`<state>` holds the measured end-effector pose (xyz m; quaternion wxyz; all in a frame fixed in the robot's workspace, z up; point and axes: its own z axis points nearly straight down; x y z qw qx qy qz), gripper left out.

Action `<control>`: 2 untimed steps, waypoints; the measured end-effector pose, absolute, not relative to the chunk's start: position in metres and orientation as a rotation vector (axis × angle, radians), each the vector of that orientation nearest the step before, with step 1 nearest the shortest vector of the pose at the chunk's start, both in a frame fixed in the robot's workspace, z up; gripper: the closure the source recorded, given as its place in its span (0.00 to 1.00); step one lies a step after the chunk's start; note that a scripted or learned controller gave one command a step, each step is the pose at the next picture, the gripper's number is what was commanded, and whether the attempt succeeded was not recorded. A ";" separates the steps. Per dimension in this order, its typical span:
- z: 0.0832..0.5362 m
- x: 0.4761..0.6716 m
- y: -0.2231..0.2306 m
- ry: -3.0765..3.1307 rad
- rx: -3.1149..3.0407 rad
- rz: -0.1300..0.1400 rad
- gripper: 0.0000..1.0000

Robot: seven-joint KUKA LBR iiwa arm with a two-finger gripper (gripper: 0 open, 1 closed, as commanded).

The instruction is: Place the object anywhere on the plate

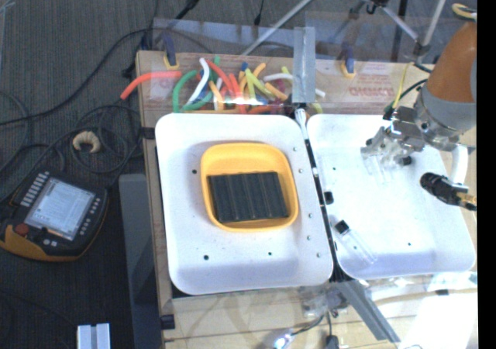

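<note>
Dark ribbed block [246, 196] is seen lying flat on the yellow plate [213, 160], roughly centred, long side across the view, plate rim exposed all round it. Plate is seated in the left bin [194, 258], nearer its far half. Gripper [385, 155] is located over the far part of the right bin [407, 243], well apart from the block, with the divider between the bins lying between them; nothing is seen held in it. Gripper parts are translucent and pale against the white bin floor, so whether it is spread or closed cannot be told, and its height above the bin floor cannot be judged either. Arm [453, 80] is cut off by the right edge, with just the orange band and grey wrist visible. A small clear item with a dark end [346, 234] is seen near the right bin's left wall, close to the divider; its shape is too faint to be made out. Behind the bins, a tangle of coloured tubes [232, 88] is laid along the bench [152, 103] back edge, partly washed out by glare. A handheld pendant [54, 214] is set on the floor left of the bench, screen unreadable.
</note>
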<state>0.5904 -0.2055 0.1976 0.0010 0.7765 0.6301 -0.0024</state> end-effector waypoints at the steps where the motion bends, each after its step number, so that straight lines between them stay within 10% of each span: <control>1: 0.176 0.546 -0.150 2.142 2.301 -0.002 1.00; 2: 0.183 0.500 -0.079 2.486 1.925 -0.001 1.00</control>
